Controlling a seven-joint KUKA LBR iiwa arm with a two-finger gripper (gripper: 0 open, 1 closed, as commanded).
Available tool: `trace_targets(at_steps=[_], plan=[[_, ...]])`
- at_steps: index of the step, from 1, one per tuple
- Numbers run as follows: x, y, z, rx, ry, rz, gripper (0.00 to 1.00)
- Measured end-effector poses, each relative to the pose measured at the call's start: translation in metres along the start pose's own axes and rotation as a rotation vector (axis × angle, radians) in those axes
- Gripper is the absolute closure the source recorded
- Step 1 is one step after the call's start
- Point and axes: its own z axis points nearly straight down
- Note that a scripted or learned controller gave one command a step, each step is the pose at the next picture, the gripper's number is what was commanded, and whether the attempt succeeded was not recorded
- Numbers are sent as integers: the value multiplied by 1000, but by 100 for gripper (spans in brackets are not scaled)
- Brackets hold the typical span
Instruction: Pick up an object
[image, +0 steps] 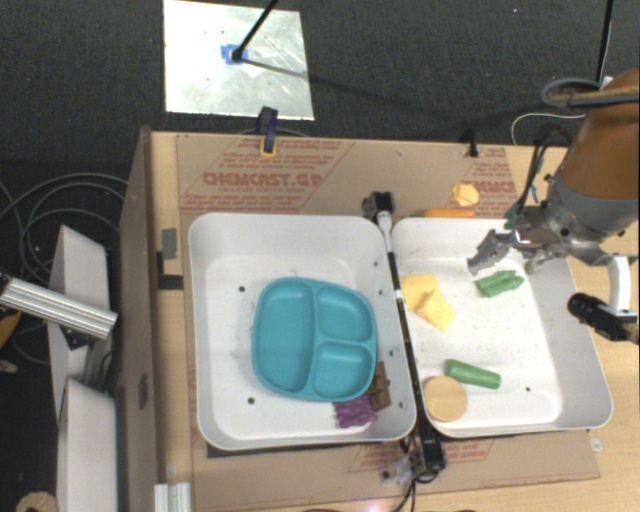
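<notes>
My gripper (512, 258) hangs over the back of the right bin (570, 340), open, with nothing between its fingers. A short green piece (498, 284) lies on the bin floor just below and in front of it. Further left in the same bin are two yellow wedges (428, 301). Near the front lie a green cylinder (472, 374) and a tan round disc (445, 397).
The left bin (225, 300) holds a teal divided plate (315, 340), with a purple item (352, 412) and a brown item (381, 388) at its front right. An orange stick (450, 212) lies at the right bin's back rim, and a yellow round piece (466, 194) sits on the bench behind it.
</notes>
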Motion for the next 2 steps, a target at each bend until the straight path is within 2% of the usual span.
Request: trace_targets(at_steps=[1,2], plan=[[-35,20,64,2,-1,3,0],[-55,53,157,-12,-4,0,0]])
